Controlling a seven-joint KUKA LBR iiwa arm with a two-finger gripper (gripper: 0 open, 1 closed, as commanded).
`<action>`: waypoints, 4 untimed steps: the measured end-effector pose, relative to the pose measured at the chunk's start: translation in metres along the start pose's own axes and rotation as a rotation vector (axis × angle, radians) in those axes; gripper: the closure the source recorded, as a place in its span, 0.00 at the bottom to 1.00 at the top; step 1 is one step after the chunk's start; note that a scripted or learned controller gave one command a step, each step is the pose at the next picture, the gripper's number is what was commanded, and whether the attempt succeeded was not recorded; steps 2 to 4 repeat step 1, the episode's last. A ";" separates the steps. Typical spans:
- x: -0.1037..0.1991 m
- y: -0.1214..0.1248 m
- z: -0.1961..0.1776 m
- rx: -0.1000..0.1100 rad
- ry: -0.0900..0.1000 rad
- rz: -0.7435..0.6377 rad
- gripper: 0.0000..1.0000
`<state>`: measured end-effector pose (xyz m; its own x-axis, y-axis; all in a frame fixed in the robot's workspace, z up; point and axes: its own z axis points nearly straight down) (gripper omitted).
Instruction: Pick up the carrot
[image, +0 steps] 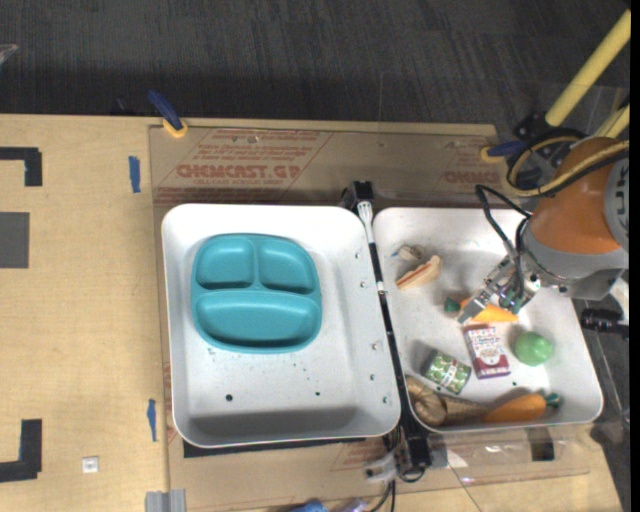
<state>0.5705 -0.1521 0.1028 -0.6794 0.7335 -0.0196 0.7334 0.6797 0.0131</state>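
The carrot (513, 408), orange with a green stem end, lies along the front wall of the right bin (585, 330). My gripper (498, 297) hangs over the middle of that bin, well behind the carrot and apart from it. It sits just above a small orange-yellow piece (489, 316). The grey arm with its orange band (580, 205) reaches in from the right.
The right bin also holds a hot dog (417, 270), a maroon carton (487, 351), a green ball (533, 347), a green can (446, 372) and a brown item (430, 405) next to the carrot's tip. A teal divided plate (257, 291) lies in the left bin (300, 400).
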 end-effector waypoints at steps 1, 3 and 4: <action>0.037 0.041 -0.040 0.009 0.014 0.109 1.00; 0.037 0.041 -0.040 0.009 0.014 0.109 1.00; 0.037 0.041 -0.040 0.009 0.014 0.109 1.00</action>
